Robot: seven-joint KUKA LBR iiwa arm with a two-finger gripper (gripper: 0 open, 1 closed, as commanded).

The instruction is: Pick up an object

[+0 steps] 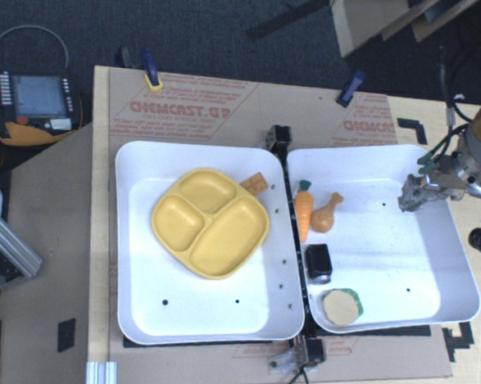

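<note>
Nothing lifted yet. Gripper (411, 199) hangs over the right bin (432, 266), well right of the carrot (303, 214); cannot tell its finger state. Carrot and drumstick (326, 213) lie untouched; approach and grasp remain.

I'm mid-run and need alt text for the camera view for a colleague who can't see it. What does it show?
The gripper hangs over the right bin's far right side, apart from every object. Along that bin's left edge lie a carrot, a toy drumstick, a small black object and a round sandwich-like toy. The left bin holds a yellow divided plate.
</note>
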